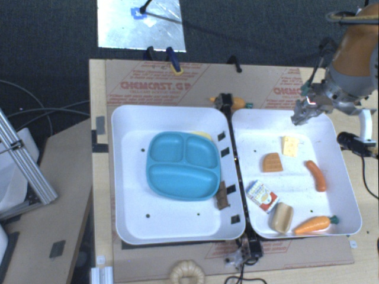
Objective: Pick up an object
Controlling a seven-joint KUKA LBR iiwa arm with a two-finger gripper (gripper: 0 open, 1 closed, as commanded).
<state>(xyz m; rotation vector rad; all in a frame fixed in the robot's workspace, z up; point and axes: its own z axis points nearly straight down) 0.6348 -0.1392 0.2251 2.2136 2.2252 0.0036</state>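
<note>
**A:** Where was your gripper (302, 116)?

**B:** It hung over the far right corner of the right bin (343, 176), at the end of the grey arm with its orange band (360, 40). Whether it was released or clenched, you couldn't tell from above. Nothing showed between its tips.

**A:** And the things you could pick, biggest first?

**B:** In the left bin (133, 212), a blue divided plate (182, 164) sat near the middle, with a small brown piece (222, 197) at its near right edge. In the right bin, an orange carrot (314, 223) lay at the near edge, a tan bread-like roll (282, 216) just beside it on the left, and a small red-and-white packet (262, 195) just beyond the roll. A reddish sausage (316, 175) lay toward the right wall. A brown wedge (272, 162) and a pale yellow cheese slice (290, 146) sat nearest the gripper, apart from it.
</note>
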